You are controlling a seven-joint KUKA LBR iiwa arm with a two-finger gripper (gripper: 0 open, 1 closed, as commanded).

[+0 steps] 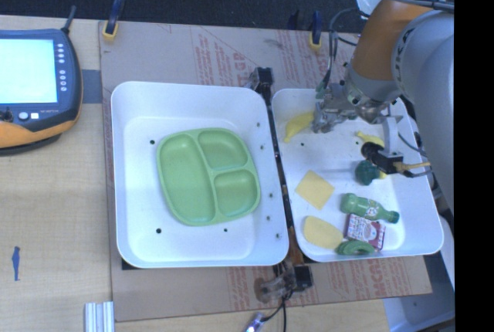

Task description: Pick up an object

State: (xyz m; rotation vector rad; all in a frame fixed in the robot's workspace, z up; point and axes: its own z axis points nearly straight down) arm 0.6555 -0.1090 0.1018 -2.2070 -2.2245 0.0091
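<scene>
At the lower edge of the right bin (421, 245), nearest the camera, a green piece (354, 249) is seen touching a red packet (363, 231), with a yellow slab (322, 232) just to their left. Above them lie a green bottle (369, 208) and a second yellow slab (315, 189).

The thing most likely aimed at is the yellow wedge (298, 125) in the upper left corner of this bin, close to the wall shared with the left bin (131, 168). Its long axis is tilted, running from lower left to upper right, and its upper right end reaches toward the gripper (327, 122). The wedge is thus placed just to the left of the gripper, nearly touching it, and a short shift leftward is judged to be what a grasp would call for. Nothing is seen held between the fingers; whether they are spread or closed cannot be told from this view.

To the right of the gripper, a dark green toy (370, 171) and a small yellow piece (369, 139) lie beneath the arm. In the left bin a green tray (208, 177) is set at centre. A pendant (35, 87) rests at the frame's left edge.
</scene>
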